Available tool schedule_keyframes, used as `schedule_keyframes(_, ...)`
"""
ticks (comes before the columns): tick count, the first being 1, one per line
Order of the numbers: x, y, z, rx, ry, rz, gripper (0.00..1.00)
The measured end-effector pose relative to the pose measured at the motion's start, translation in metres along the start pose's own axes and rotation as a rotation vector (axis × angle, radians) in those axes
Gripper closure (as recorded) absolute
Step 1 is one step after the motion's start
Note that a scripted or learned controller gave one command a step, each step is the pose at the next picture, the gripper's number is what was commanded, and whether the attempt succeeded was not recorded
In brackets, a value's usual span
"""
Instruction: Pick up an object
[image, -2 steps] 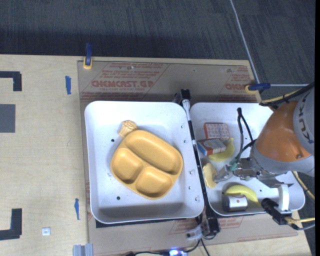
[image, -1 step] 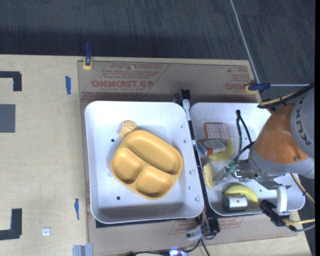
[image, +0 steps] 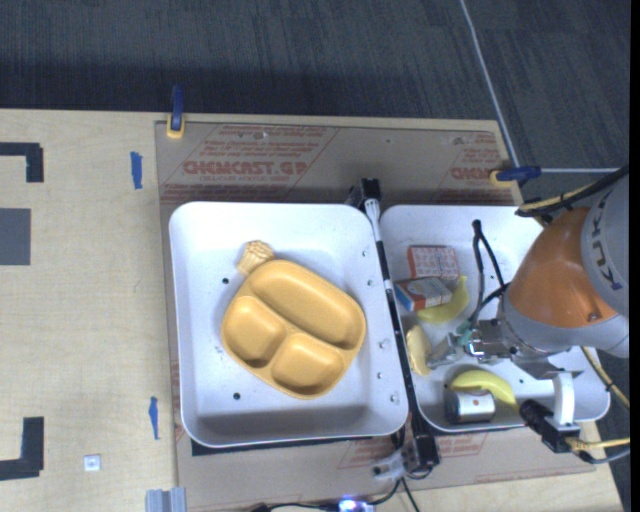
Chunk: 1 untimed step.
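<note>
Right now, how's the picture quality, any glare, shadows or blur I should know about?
Camera view: even overhead light, soft and slightly blurry throughout; mild sheen on the yellow tray; faint shadow along the left bin inner walls; the arm hides part of the right bin.

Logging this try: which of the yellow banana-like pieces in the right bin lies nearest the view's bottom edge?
The banana curving over the dark can; the other two lie higher, near the box.

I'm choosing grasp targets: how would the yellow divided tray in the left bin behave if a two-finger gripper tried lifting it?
The yellow tray looks like rigid moulded plastic, so it is probably stiff and light. Its glossy, rounded rim may slip. It is wide and lies tilted in the left bin, so a grip on one edge would likely let it swing.
</note>
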<state>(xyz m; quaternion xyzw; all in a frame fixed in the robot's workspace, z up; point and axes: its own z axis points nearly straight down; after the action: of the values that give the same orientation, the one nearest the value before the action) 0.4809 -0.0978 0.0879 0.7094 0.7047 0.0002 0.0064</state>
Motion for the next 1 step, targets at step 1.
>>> schedule_keyframes(1, 0.0014, 0.0012, -0.0090, -0.002, 0.001, -0.003, 1.00)
